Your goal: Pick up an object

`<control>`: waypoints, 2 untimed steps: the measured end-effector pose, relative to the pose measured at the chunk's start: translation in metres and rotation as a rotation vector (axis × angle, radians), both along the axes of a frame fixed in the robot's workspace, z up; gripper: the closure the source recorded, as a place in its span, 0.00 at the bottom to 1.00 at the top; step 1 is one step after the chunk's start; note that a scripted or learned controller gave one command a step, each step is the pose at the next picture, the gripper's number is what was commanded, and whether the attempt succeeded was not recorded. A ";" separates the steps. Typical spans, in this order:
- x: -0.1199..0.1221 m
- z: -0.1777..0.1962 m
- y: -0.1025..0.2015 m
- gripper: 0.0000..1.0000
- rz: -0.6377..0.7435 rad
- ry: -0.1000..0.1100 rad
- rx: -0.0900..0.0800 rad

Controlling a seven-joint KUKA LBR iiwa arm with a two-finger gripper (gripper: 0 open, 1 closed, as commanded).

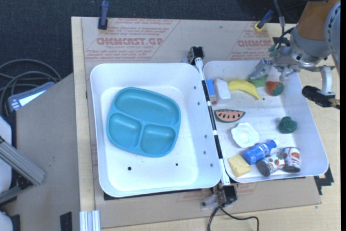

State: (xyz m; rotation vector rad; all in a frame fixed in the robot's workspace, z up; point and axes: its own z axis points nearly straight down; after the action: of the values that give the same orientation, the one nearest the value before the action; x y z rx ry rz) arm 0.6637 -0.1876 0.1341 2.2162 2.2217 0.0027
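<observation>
My fingers [266, 70], state unclear, hover low beside the banana [244, 87], placed to pick from the cluttered right bin [316, 132]

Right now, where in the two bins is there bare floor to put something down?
Left bin: bare floor rings the blue tray, widest along the front edge. Right bin: an open patch between the watermelon slice, banana and green ball. Crowded at the front corner around the bottle and can, and by the pincer.

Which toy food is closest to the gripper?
The banana. It lies right beside the gripper; the watermelon slice sits farther away.
</observation>
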 end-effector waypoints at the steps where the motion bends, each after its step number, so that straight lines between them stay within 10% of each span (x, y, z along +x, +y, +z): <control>1: 0.004 -0.049 -0.027 0.00 0.002 0.012 0.016; 2: 0.002 -0.039 -0.030 1.00 0.003 0.017 0.006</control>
State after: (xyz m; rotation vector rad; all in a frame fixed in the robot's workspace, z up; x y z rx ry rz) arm 0.6655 -0.2181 0.0948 2.2249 2.2360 -0.0096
